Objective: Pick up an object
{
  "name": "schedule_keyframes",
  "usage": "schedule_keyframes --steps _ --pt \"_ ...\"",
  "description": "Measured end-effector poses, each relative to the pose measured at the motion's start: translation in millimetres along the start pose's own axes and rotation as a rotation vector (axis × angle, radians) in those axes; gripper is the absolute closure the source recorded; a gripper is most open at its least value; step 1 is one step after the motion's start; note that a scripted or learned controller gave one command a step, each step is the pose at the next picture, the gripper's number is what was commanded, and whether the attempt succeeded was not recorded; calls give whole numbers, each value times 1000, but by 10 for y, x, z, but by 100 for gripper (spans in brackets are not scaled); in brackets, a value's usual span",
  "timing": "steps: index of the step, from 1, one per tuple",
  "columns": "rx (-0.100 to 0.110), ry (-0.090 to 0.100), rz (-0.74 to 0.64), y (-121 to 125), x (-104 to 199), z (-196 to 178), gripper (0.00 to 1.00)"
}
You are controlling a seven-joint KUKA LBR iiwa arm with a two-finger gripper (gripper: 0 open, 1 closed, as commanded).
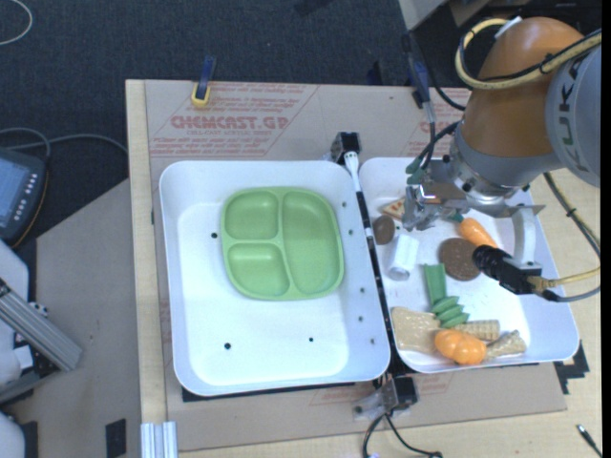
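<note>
My gripper (pixel 419 209) hangs low over the far left part of the right bin (pixel 563 327), under the grey and orange arm. Just below it lies a white cylinder (pixel 404 252), and a small brown piece (pixel 384 229) sits to its left. An orange carrot (pixel 474 230) and a round brown disc (pixel 459 259) lie to its right. Nearer the front are a green pea pod (pixel 442 294), an orange fruit (pixel 458 346), a pale bread slice (pixel 413 326) and a ridged cracker (pixel 498 337). The arm hides the back of this bin.
The left bin (pixel 191 284) holds a green divided plate (pixel 284 242). A black-hinged wall (pixel 368 256) separates the two bins. A black fitting with a yellow cable (pixel 504 267) reaches over the right bin. A yellow clamp (pixel 201 92) sits at the board's far edge.
</note>
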State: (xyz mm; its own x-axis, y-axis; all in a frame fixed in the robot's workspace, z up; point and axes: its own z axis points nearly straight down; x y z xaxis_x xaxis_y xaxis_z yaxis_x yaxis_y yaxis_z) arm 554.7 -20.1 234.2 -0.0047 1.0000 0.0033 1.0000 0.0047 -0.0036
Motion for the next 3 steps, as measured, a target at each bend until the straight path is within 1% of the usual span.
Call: schedule_keyframes --steps 1,2,3 --pt "1 -2 4 -13 84 128 100" --pt "0 -2 6 -100 -46 122 100" --pt "0 -2 4 -112 32 195 100"
